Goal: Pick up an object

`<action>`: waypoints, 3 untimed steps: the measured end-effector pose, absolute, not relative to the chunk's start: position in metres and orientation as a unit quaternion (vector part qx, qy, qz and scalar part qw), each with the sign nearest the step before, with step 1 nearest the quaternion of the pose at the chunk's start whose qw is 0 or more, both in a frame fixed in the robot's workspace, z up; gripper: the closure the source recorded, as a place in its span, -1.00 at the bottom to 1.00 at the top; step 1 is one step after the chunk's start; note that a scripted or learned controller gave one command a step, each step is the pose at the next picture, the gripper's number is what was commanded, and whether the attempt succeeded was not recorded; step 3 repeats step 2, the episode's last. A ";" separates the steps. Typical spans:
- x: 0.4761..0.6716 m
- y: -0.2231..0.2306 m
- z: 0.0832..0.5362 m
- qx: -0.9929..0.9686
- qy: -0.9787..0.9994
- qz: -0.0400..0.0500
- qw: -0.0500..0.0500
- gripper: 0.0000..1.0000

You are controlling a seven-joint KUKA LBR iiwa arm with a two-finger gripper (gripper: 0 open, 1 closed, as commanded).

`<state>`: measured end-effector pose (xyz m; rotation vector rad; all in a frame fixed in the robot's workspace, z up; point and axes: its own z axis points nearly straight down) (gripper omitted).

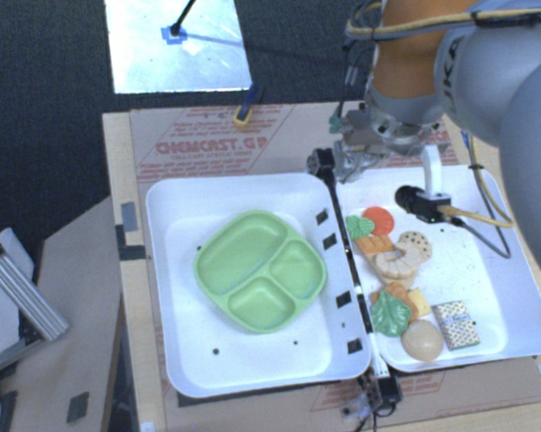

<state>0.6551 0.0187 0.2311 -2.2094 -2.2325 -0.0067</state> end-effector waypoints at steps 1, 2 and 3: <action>0.653 0.055 0.214 -0.704 -0.710 -0.001 0.001 1.00; 0.658 0.054 0.234 -0.705 -0.709 -0.002 -0.001 1.00; 0.658 0.054 0.234 -0.705 -0.709 -0.002 -0.001 1.00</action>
